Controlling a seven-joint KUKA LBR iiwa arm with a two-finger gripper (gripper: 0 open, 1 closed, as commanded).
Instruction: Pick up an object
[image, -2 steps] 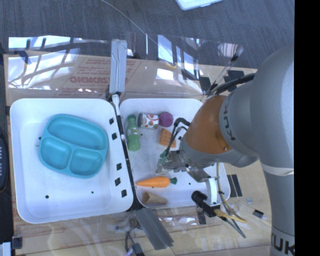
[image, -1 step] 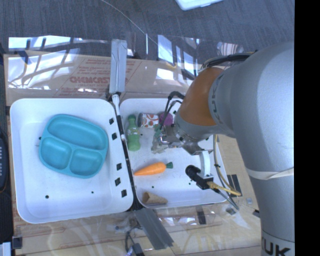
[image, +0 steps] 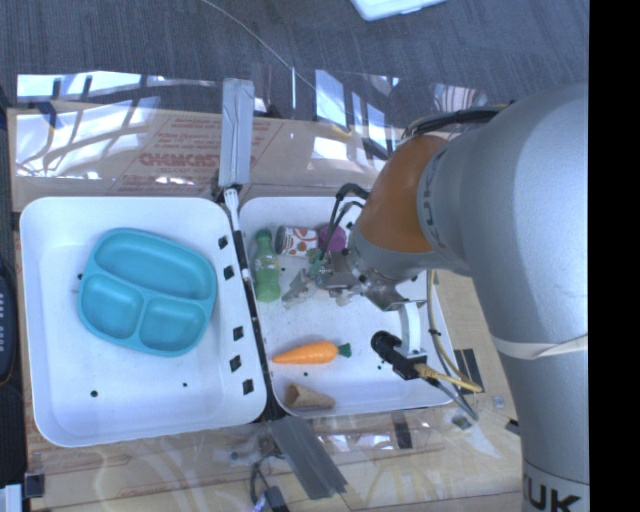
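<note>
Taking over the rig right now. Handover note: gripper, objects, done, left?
Gripper: low over the right bin, next to the green bottle; grip state unclear, nothing visibly held.
Right bin: green bottle, red-and-white can, purple item, carrot, brown wedge.
Left bin: blue divided plate.
Done: no pick visible.
Left: grasp one object and lift it.

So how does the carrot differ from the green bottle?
The carrot is orange with a green tip; the green bottle is green throughout. The carrot lies across the view, while the green bottle runs along the wall next to the other bin. Both lie in the bin on the view's right.
</note>
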